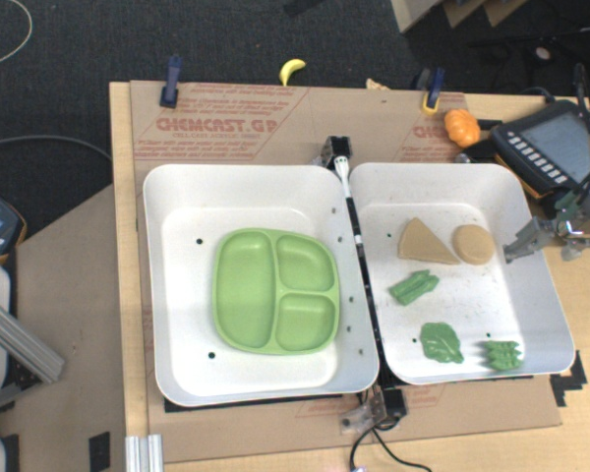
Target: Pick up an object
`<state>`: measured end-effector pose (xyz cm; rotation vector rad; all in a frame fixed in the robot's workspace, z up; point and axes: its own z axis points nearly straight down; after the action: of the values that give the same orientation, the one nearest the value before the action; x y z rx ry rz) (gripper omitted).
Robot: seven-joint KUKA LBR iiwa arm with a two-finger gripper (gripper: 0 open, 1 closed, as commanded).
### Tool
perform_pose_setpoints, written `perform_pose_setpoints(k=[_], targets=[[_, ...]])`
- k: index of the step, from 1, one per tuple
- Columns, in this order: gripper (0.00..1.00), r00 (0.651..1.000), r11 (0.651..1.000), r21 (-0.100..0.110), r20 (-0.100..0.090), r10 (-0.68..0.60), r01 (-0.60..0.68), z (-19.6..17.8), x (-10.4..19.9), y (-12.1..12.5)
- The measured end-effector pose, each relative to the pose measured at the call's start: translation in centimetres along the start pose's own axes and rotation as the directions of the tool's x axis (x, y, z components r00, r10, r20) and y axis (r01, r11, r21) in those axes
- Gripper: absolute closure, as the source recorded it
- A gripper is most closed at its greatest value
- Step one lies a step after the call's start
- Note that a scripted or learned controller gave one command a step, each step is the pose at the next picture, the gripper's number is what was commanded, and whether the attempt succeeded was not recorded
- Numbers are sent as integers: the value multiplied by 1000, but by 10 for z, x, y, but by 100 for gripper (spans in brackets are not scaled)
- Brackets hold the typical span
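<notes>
Clearly, we have several candidates to pick from, all lying in the right bin (531,264). Nearest our gripper (531,239) sits a tan round piece (473,245), touching a tan wedge (425,243) on its left. We judge both to be light, rigid toy foods with smooth, somewhat slippery faces; the round one looks easiest to take across its middle, while the wedge would want a hold across its straight sides. Lower down lie three green leafy pieces: one (414,287) near the bin's centre, one (441,343) below it, and one (503,354) by the front right corner. These seem thin and flat, so harder to pinch off the floor. Our gripper hovers over the right rim, holding nothing; we cannot tell how it is set. The left bin (167,264) holds a green divided plate (274,290) with three compartments.
</notes>
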<state>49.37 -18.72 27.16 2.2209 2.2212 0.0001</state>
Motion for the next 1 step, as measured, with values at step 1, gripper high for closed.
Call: perform_pose_setpoints(k=[1], targets=[[0, 1000, 1000, 18, -8, -2, 2, 185, 57, -19]])
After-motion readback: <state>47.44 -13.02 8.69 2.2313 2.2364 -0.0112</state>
